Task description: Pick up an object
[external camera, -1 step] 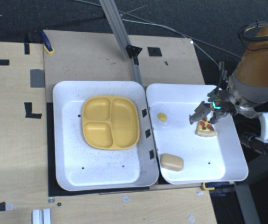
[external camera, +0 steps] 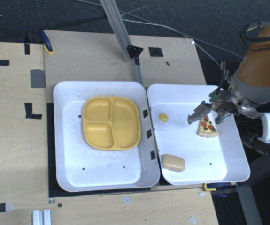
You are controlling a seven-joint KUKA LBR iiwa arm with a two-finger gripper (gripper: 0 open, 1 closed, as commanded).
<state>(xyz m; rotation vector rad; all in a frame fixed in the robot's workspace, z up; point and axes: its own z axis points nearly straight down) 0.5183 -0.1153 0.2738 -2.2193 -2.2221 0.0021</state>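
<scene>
We looked down on the bench [external camera: 102, 55] and saw two white bins side by side. The left bin [external camera: 69, 168] carried a yellow divided plate [external camera: 111, 123], lying flat near the bin's middle, a little toward twelve o'clock, with three compartments facing up.

The right bin [external camera: 228, 168] held three small things. A small yellow round piece [external camera: 163, 118] lay toward nine o'clock in that bin, close to the wall shared with the left bin. A tan oblong block [external camera: 173, 163] lay toward seven o'clock, near the bin's front corner. A toy pizza slice [external camera: 207, 127], pale with red spots, lay toward two o'clock of the bin's middle, flat on the floor of the bin.

The arm [external camera: 257, 74] reached in from three o'clock, its orange band showing above the wrist. The gripper [external camera: 209, 113] hung over the right bin, just at twelve o'clock of the pizza slice. Its fingers [external camera: 196, 114] were spread apart, one dark finger pointing toward nine o'clock and the other toward the slice's three o'clock side, and we saw nothing clamped between them. The tips straddled the top edge of the slice; we could not tell whether they touched it or hovered above it.

The slice was well apart from the round piece and from the tan block.
</scene>
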